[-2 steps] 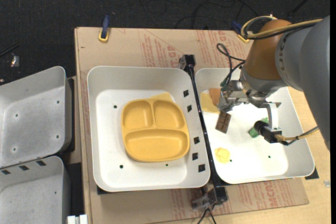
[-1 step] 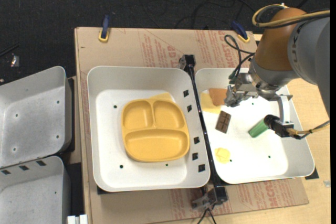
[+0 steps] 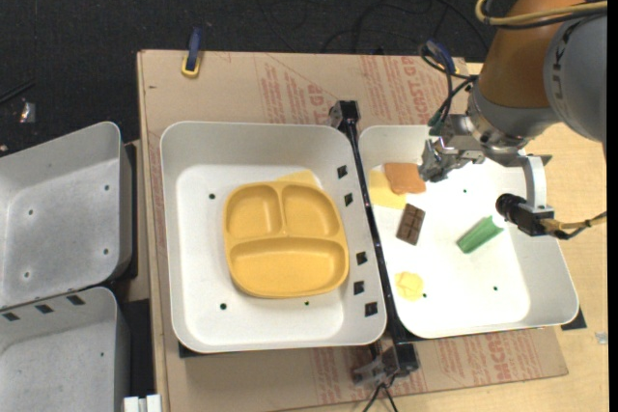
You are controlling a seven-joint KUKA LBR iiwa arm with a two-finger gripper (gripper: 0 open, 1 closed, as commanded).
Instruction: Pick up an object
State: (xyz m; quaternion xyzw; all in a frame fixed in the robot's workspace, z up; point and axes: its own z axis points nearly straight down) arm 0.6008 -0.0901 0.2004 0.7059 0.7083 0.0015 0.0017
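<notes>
The right bin (image 3: 502, 299) holds an orange block (image 3: 403, 178), a pale yellow flat piece (image 3: 384, 197) under its near edge, a brown chocolate bar (image 3: 411, 225), a green block (image 3: 478, 234) and a small yellow lump (image 3: 409, 286). My gripper (image 3: 436, 161) hangs over the bin's back left part, just right of the orange block. Seen from above, the arm's wrist hides the gripper's tips, and I see nothing held.
A yellow divided tray (image 3: 286, 239) lies in the left bin (image 3: 193, 198). A black divider (image 3: 364, 207) runs between the bins. A black fitting (image 3: 519, 210) pokes over the right bin's right side. White panels (image 3: 58, 207) lie off the bench's left.
</notes>
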